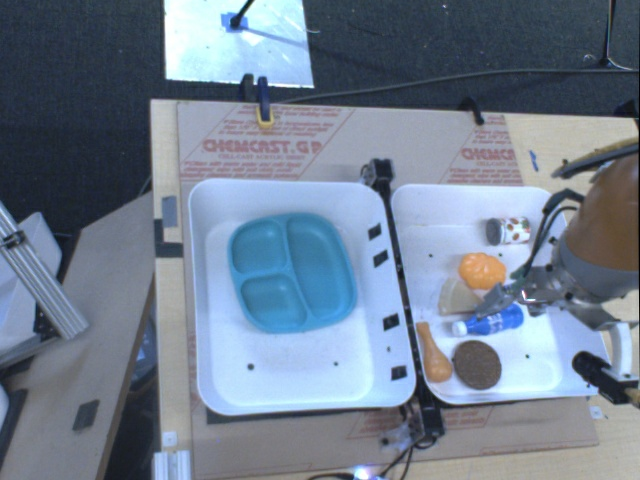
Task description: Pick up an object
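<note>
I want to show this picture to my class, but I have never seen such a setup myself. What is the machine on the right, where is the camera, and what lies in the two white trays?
A single camera looks down at a slant on a bench with two shallow white bins. The grey robot arm reaches in from the right; its two-finger gripper hangs low over the right bin, near a blue and white bottle. Whether it grips anything is unclear. That bin also holds an orange rounded toy, a pale wedge, a brown disc, an orange spoon-like piece and a small patterned can. The left bin holds a teal divided plate.
</note>
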Controlling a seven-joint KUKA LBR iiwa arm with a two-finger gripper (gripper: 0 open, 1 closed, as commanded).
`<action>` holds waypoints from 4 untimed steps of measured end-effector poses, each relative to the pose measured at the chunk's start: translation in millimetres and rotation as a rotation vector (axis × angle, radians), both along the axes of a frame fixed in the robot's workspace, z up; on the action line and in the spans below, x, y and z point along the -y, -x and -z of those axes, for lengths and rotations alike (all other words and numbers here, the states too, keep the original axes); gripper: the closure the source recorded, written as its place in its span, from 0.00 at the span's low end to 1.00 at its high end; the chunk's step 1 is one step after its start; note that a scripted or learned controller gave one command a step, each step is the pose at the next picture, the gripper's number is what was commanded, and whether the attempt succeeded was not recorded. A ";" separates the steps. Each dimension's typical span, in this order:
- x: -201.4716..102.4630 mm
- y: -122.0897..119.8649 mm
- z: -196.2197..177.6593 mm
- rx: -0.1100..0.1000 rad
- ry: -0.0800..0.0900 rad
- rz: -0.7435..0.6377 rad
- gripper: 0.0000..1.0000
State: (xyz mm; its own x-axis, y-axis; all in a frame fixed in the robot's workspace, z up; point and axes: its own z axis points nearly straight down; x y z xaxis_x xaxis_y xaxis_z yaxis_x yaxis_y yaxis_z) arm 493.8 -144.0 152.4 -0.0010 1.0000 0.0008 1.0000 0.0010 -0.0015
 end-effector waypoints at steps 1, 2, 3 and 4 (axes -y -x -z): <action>2.4 3.8 56.3 0.006 -0.002 0.001 0.00; -0.2 -1.6 62.7 0.012 -0.005 -0.003 0.00; 0.5 -3.3 50.9 0.018 -0.002 -0.002 1.00; 4.3 3.0 -8.0 0.006 0.003 -0.003 1.00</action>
State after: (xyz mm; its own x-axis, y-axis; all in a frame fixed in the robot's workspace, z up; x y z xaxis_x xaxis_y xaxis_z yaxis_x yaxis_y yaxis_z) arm 490.8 -148.3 160.5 -0.0037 1.0000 -0.0017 1.0000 0.0037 0.0048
